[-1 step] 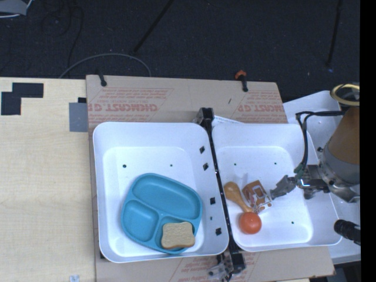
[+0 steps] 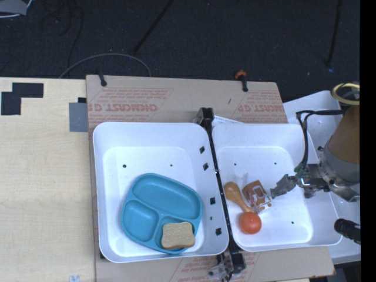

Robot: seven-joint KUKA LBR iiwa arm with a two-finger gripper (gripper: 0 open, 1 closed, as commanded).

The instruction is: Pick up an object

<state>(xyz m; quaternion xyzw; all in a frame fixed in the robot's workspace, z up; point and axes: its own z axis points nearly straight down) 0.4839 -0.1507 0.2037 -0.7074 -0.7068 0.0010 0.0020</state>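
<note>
- Grey arm reaches in from the right; claw (image 2: 281, 186) sits low in the right bin (image 2: 276, 140), tip just beside a small brown-and-white object (image 2: 255, 194). Can't tell if it's spread or pinched, too blurred.
- Nothing visibly between its tips, so I'd call the pick not yet done; grasp and lift remain.
- Same bin, near that object: tan wooden spoon (image 2: 235, 194) to its left, orange-red ball (image 2: 251, 222) just below it.
- Left bin (image 2: 147, 137): blue divided plate (image 2: 154, 207) with a tan sponge-like block (image 2: 178, 235) on its lower corner.
- Bins rest on a cardboard sheet (image 2: 176, 101) over a pale wood tabletop (image 2: 41, 187); dark floor with cables behind.
</note>
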